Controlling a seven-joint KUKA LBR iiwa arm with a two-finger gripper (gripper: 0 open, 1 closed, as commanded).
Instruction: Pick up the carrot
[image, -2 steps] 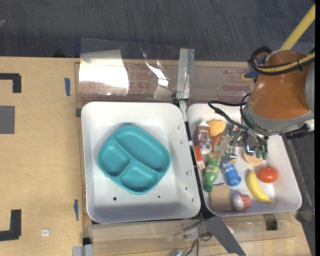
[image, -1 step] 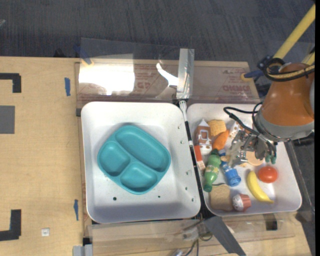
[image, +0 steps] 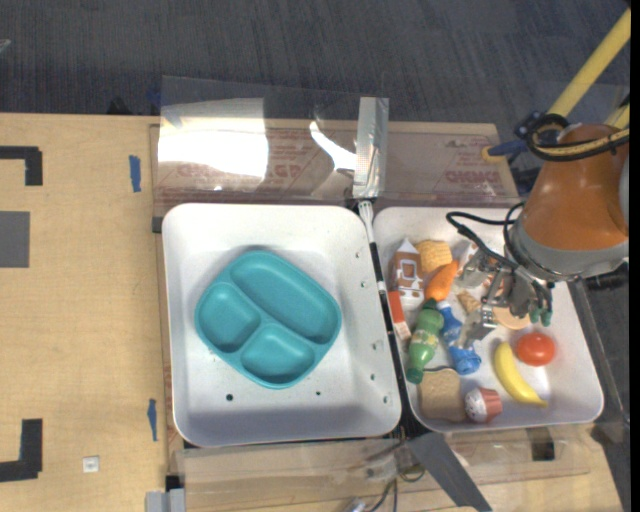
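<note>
The carrot (image: 441, 281) is a short orange piece lying in the right bin (image: 585, 395), among the toys near its upper left. Its lower end meets a green toy (image: 426, 335). My gripper (image: 489, 298) hangs low over the middle of that bin, just right of the carrot and apart from it. The grey wrist with its orange band (image: 575, 205) rises above it to the right. Nothing shows held in the gripper.
A banana (image: 518, 373), a red tomato (image: 537, 347), a blue toy (image: 462, 348), a small can (image: 482, 403), a tan block (image: 438, 390) and a small carton (image: 405, 270) crowd the right bin. The left bin (image: 200, 405) holds a teal divided plate (image: 268, 315).
</note>
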